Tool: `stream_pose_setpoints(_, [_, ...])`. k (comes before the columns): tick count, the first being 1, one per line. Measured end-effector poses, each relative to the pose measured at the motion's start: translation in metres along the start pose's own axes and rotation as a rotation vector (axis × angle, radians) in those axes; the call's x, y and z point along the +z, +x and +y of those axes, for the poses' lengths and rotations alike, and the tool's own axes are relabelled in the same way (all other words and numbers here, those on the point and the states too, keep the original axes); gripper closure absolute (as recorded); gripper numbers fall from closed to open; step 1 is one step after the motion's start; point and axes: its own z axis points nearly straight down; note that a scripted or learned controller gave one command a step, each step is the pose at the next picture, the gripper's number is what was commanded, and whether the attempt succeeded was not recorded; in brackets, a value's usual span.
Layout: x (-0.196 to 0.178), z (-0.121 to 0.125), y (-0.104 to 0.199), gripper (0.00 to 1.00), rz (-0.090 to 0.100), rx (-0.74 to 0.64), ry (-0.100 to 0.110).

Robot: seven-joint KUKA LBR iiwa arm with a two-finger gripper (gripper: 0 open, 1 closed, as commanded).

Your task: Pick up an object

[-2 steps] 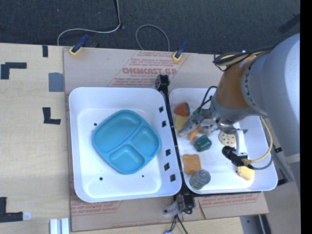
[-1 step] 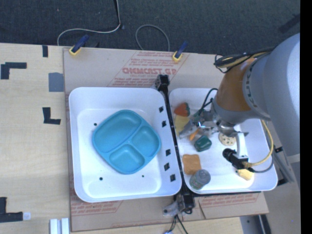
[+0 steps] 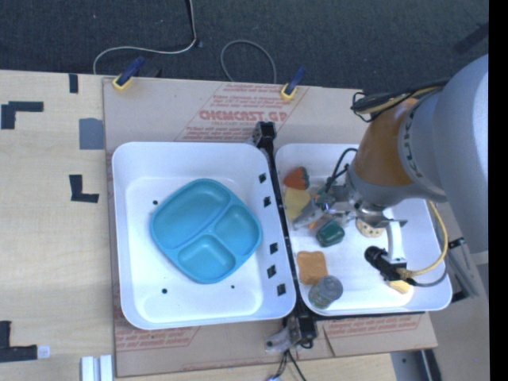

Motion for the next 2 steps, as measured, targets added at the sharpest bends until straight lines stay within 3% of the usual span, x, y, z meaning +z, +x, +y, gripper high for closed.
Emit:
stream_pose_setpoints(1, [0.000, -0.008, -0.011, 0.00, 0.001, 0.000, 0.000])
stream_pose_setpoints(2, [-0.010, -0.008, -0.011, 1.00, -0.001, 0.000, 0.000])
